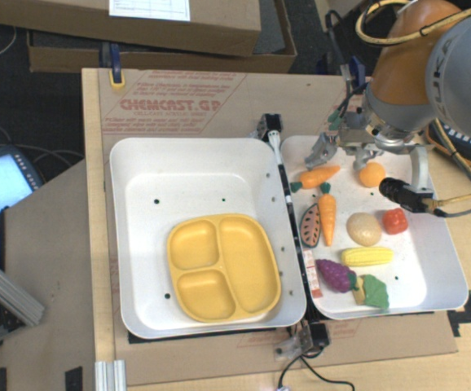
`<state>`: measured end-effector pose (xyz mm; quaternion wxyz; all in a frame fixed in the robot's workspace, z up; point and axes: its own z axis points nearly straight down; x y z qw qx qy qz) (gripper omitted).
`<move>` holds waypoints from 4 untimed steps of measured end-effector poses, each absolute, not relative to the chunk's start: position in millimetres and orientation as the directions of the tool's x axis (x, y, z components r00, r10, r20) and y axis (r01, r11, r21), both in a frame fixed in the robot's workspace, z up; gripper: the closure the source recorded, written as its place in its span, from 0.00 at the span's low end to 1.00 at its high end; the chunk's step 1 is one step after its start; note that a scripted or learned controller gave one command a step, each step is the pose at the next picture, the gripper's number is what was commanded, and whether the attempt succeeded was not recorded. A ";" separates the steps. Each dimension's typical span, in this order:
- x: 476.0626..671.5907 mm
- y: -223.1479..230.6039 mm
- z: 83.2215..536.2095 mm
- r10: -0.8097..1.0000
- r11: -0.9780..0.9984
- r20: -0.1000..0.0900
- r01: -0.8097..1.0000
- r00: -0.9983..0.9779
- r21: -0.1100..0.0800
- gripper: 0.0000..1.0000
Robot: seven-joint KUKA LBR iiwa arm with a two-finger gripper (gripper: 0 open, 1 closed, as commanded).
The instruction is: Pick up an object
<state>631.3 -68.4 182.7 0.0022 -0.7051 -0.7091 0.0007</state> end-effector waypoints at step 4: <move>581.3 -50.1 214.0 1.000 0.006 0.001 1.000 -0.006 0.014 1.00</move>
